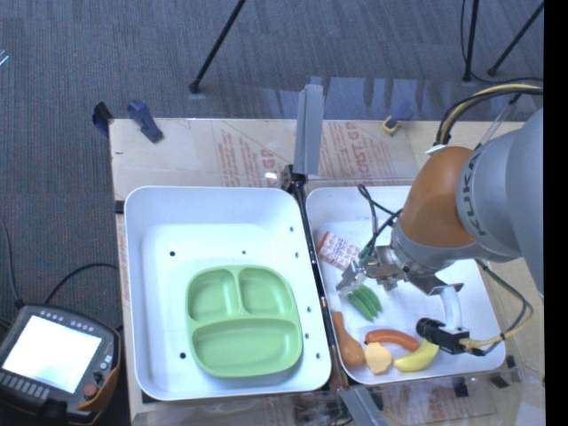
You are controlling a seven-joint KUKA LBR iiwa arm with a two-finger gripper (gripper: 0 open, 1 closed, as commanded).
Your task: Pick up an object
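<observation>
My gripper (357, 280) hangs low in the right bin (337, 204), near its left side. Its fingers stand open just above and left of a green pea pod (366, 303), with nothing between them. A red-and-white packet (337, 248) lies just up and left of the gripper. Along the bin's front lie an orange carrot (348, 343), a red sausage (391, 336), a pale peach-coloured piece (379, 358) and a yellow banana (416, 358).
The left bin (142, 238) holds a green divided plate (244, 320). A grey upright post (309, 131) stands behind the wall between the bins. The arm's orange band and grey body cover the right bin's right half.
</observation>
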